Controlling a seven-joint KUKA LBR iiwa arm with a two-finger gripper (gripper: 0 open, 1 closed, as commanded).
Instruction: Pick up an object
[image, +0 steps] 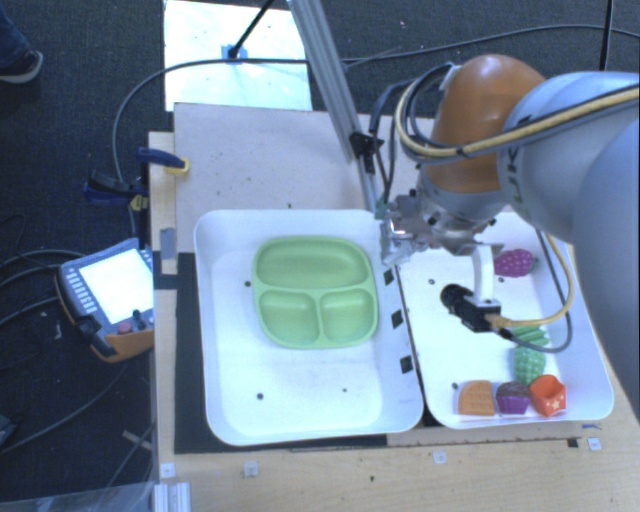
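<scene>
Looking down from the camera view, I am hovering my end effector over the seam between the left bin and the right bin. I cannot tell how open it is or whether it is gripping anything. The purple grapes are lying alone in the right bin, so I am judging them the easiest pick: centre above, then descend straight. No readable writing is showing.

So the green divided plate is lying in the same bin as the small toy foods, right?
No. The camera view shows the green plate in the view's left-hand bin; the toy foods lie in the right-hand bin beside it.
</scene>
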